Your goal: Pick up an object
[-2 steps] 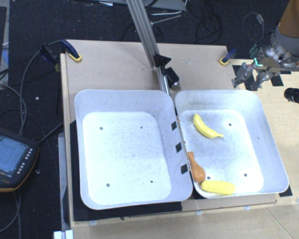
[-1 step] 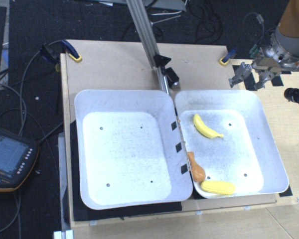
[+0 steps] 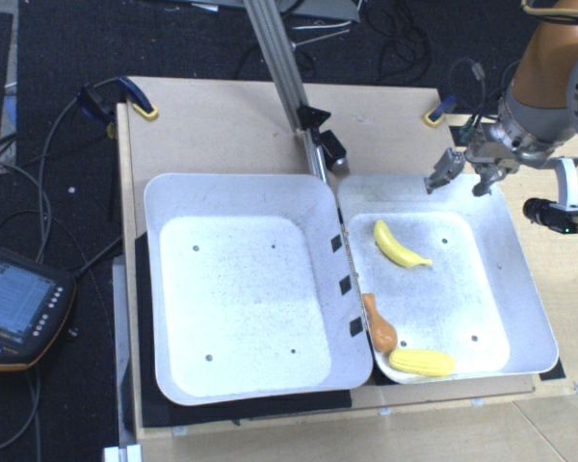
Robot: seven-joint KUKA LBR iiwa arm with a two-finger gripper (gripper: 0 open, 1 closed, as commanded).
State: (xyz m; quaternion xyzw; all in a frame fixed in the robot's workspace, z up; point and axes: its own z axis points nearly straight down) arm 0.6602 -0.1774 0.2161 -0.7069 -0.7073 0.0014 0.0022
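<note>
Camera view, read from left to right, gives us first a handheld control pendant (image 3: 14,306) lying on the dark floor at about nine o'clock, with loose cables trailing around it. Next comes the tabletop (image 3: 222,128), pale and plain, with clamps at its far corners and a slanted metal rail (image 3: 284,61) crossing in from twelve o'clock. On it sits the left bin (image 3: 164,195), white and speckled, and touching it the right bin (image 3: 515,268).

We see the candidate things all in the right bin. A yellow banana (image 3: 400,246) lies toward that bin's centre, a little to eleven o'clock. An orange-brown pear-like piece (image 3: 379,327) rests against the bin's left wall at around eight o'clock, and a yellow corn cob (image 3: 422,362) lies just beside it along the near wall at about seven o'clock.

Furthest right, the arm (image 3: 549,61) reaches in from three o'clock, and its pincer (image 3: 460,176) hangs above the far rim of the right bin at roughly one o'clock. We see its fingers spread apart with nothing between them.

We judge the task as barely begun: nothing is lifted, and every object lies in the bin. What seems left is the whole grasp itself: moving over one object, lowering, closing and lifting. The banana looks the nearest choice, lying clear of the walls, while the other two sit tight to the bin's edge.
</note>
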